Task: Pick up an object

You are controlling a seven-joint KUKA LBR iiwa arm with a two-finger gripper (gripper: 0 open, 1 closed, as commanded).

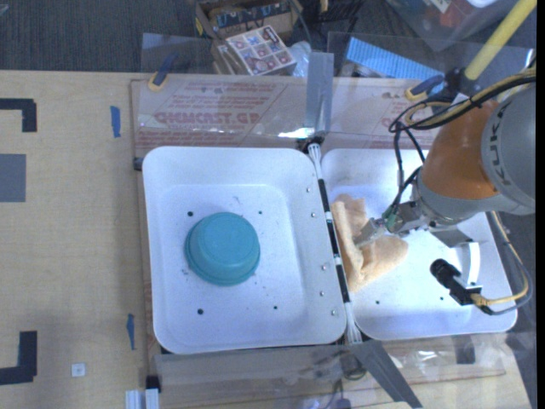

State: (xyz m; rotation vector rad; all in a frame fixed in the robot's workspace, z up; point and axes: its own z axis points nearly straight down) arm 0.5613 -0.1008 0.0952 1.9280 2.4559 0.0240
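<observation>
From my station, what sat nearest the camera was the arm (477, 156), its orange band and grey wrist hanging over the right bin (426, 313). Next in size were the two white bins: the left bin (170, 186) carried a teal bowl (223, 247) turned upside down near its middle. In the right bin a tan, crumpled cloth-like object (362, 245) lay against the left wall, by the divider between the bins. The gripper (379, 231) was down on that object, its tip pressed into the folds about midway along it. I could not tell how far its fingers stood apart, nor whether they had hold of any fabric. I judged the object soft, light and limp, so it would sag and drape once lifted; a raised fold near its middle seemed the best place to pinch, since a flat edge against the wall would likely slip free.
</observation>
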